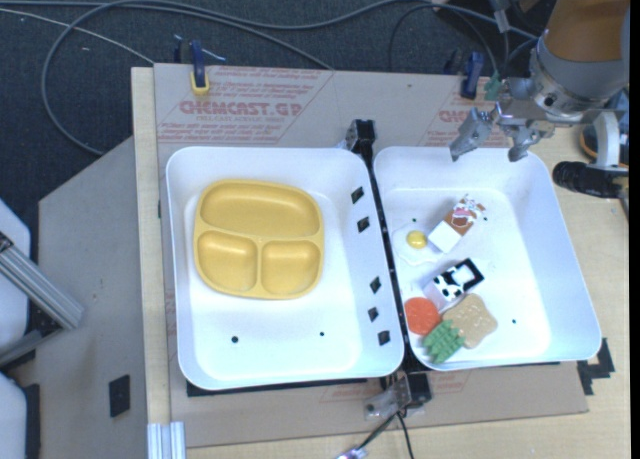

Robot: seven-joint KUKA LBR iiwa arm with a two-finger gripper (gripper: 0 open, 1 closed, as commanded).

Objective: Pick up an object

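Note:
My gripper (492,144) hangs over the far rim of the right bin (560,277), fingers spread open with nothing between them. Below it in that bin lie several small toy foods: a red-and-white piece (465,214), a white block (442,237), a yellow round piece (416,241), a black-and-white checked piece (456,279), an orange-red slice (421,315), a tan cracker-like piece (472,320) and a green piece (443,342). All of them sit apart from the gripper, nearer the camera.
The left bin (190,297) holds a yellow three-compartment plate (259,237). Black clips (361,135) run along the seam between the bins. Blue clamps (200,59) hold the cardboard base at the back. Cables trail over the dark floor behind.

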